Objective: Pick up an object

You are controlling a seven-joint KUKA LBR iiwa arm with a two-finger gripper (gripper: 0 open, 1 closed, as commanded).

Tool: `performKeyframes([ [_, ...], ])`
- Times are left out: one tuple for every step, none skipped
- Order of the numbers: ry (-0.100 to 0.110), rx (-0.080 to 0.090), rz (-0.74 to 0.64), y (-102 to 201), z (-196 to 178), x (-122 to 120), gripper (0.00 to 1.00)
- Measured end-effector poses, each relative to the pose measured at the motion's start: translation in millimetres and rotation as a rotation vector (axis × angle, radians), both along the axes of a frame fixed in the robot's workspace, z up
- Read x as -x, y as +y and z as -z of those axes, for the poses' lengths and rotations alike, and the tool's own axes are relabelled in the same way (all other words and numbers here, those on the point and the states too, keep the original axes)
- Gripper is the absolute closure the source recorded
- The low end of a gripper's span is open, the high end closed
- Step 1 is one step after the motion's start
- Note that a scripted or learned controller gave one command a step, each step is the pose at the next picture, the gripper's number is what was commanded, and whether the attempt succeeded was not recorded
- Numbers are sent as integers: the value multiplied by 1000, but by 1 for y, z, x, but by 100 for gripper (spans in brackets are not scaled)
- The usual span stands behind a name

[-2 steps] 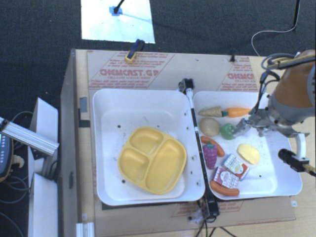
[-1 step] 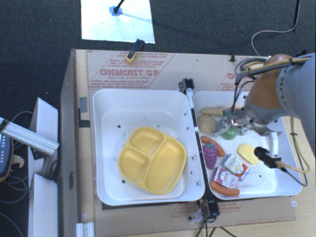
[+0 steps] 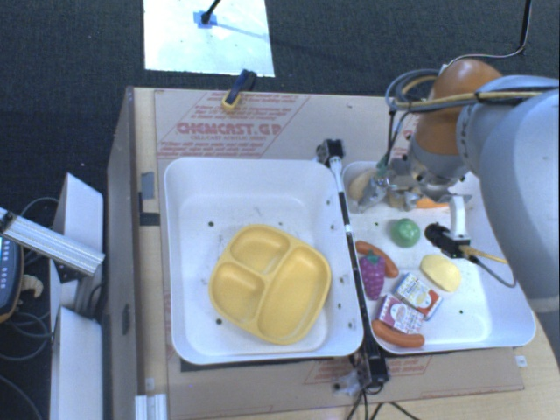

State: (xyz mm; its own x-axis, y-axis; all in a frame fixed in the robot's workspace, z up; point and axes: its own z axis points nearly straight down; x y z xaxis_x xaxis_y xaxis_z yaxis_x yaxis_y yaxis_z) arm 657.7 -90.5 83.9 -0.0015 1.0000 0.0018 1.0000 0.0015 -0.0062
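A hot dog [image 3: 399, 336] lies nearest in the right bin [image 3: 507, 326]; the gripper [image 3: 388, 191] hangs at its far left, grip unreadable.

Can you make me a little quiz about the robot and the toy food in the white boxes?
1. True or false: the yellow tray lies in the left bin.
2. Which is nearest the pincer? A) green ball B) purple grapes C) yellow tray
3. Fill in: the arm has an ______ band above its wrist.

Key: 1 true; 2 A; 3 orange.
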Motion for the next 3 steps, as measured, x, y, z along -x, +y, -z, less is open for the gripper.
performKeyframes([
  [-7,3,0,-34,-1,43,0],
  [-11,3,-2,-33,-12,42,100],
  [-10,3,-2,-33,-12,42,0],
])
